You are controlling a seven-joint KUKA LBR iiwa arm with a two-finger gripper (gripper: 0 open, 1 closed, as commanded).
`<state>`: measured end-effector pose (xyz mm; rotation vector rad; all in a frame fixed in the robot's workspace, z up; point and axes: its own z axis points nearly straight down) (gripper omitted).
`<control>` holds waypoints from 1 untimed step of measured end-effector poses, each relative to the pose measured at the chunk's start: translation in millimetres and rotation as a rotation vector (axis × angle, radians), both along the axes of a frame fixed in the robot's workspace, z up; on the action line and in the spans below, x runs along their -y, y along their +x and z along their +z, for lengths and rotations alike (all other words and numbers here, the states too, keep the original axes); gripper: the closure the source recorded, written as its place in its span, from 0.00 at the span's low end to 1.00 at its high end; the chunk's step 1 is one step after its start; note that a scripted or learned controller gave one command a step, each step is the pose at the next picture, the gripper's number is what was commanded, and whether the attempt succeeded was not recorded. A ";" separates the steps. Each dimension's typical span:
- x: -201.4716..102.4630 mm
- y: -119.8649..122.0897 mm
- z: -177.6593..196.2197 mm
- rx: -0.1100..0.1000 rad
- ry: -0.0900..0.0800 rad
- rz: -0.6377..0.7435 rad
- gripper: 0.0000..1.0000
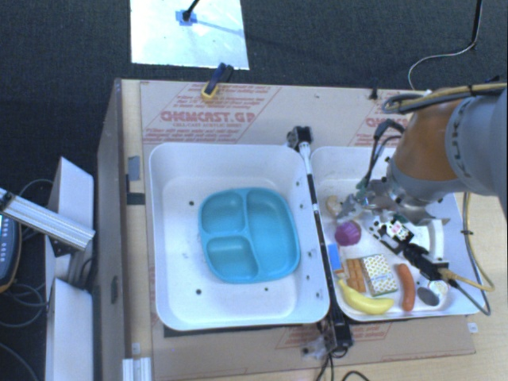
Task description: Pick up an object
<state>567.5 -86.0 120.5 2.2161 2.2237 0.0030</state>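
My gripper (pixel 353 206) hangs low over the upper left part of the right bin (pixel 341 161), at the end of the grey arm with the orange band. Just below it lies a small purple object (pixel 347 232), and a pale beige object (pixel 333 205) sits at its left side. Whether the gripper touches either one is unclear. Further toward the front of the bin lie a yellow banana (pixel 367 302), an orange carrot-like piece (pixel 357 275), a small patterned box (pixel 380 272) and a red sausage (pixel 407 286).
The left bin (pixel 182 173) holds a blue divided plate (pixel 248 234). A black divider rail (pixel 313 213) runs between the bins. A small blue item (pixel 333 256) lies by the rail, and a grey item (pixel 429 294) sits at the front right. Cables trail over the right bin's right side.
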 end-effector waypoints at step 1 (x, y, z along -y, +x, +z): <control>4.4 -4.1 -16.9 0.020 -0.009 -0.003 0.00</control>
